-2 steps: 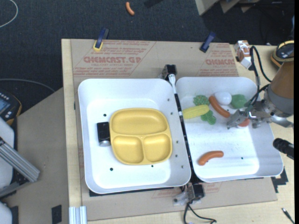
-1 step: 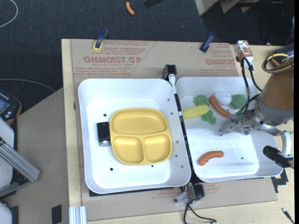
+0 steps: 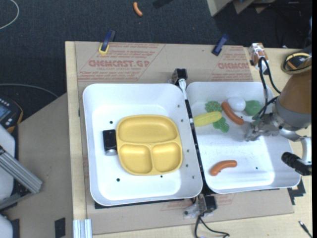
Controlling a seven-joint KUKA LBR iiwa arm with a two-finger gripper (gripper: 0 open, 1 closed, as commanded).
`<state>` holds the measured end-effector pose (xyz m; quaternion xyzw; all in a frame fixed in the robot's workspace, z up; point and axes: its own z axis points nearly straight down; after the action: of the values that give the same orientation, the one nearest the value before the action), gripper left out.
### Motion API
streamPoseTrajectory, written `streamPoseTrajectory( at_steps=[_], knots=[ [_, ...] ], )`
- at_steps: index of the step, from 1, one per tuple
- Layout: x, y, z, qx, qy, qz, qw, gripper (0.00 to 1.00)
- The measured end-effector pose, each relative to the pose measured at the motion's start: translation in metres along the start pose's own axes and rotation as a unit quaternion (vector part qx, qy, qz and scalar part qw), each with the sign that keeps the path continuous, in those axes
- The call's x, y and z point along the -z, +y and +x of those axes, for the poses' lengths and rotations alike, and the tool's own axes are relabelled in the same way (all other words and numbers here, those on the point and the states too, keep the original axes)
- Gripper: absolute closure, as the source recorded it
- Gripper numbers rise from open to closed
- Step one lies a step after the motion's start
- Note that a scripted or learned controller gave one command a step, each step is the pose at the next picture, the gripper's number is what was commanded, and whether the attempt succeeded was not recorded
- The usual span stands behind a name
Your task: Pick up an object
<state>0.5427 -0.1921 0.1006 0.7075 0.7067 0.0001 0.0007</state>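
Note:
The right bin holds a yellow corn cob, green leafy pieces, a sausage lying aslant, a white egg-like piece, a green piece and a second sausage near the front. My gripper hangs low over the right bin's right half, just right of the toy cluster and below the green piece. Nothing shows between its fingers.
In the left bin lies a yellow divided plate, with a small black block at its left side. Clamps sit at the bench's back edge. Cables run along the right bin's far right corner.

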Motion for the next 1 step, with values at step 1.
streamPoseTrajectory(
  at_steps=[1],
  knots=[
    [0.0471,0.0019,0.0085,0.001,-0.001,-0.002,1.0,1.0]
  ],
)
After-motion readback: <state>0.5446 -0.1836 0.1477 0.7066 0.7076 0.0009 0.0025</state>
